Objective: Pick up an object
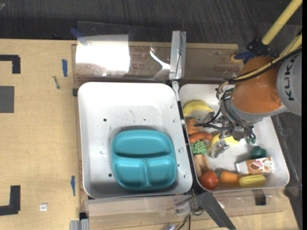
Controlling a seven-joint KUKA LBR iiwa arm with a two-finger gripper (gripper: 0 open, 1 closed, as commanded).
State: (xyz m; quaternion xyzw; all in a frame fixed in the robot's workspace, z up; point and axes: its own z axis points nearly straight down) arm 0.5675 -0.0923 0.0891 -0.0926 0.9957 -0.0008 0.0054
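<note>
The right bin (280,176) holds several toy foods. My gripper (221,144) hangs low over the middle of this bin, under the orange wrist band (254,87). A small yellow piece (232,139) lies right against the gripper's right side, partly hidden by it. Just to its left are a green broccoli (198,147) and an orange-red piece (199,137). A yellow banana (196,108) lies at the bin's far left corner. Whether anything is gripped is hidden by the wrist.
Along the right bin's near edge lie a red tomato (209,179), an orange carrot (229,177), a yellow piece (252,179), a small carton (255,166) and a dark green piece (258,152). A teal divided plate (143,159) sits in the left bin (96,109).
</note>
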